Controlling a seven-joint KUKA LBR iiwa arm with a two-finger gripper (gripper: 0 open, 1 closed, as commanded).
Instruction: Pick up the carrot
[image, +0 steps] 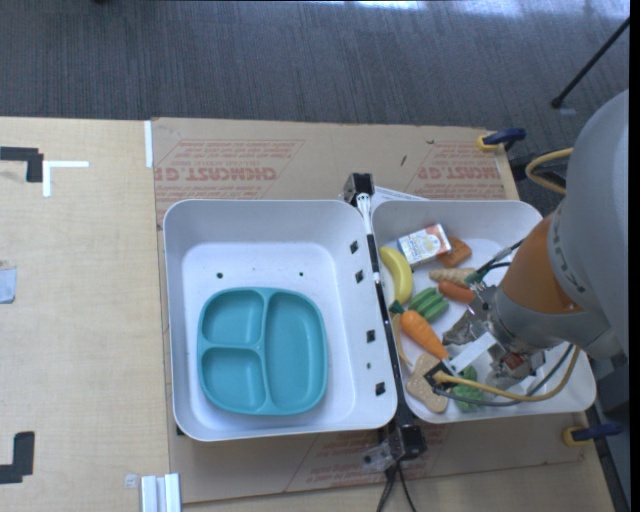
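Bare wooden bench (80, 300) at left. A cardboard sheet (250, 160) lies under both bins; its repeated red print is upside down and appears to read "CHEMCAST GP", though the lettering is too small to confirm. The left bin (180, 300) holds a teal three-compartment plate (263, 352), lying flat. In the right bin (470, 212), a banana (397, 272) lies against the dividing wall, with a small printed carton (423, 243) just beside its upper end, label illegible. Green pods (428, 303) lie below the banana. The carrot (422, 332) lies slantwise in the left-centre of the right bin, near the dividing wall, just below the pods. The gripper (478, 325) sits low in the bin, just right of the carrot; whether it is open or closed cannot be told, and nothing is seen held. The arm (560, 270) enters from the right.
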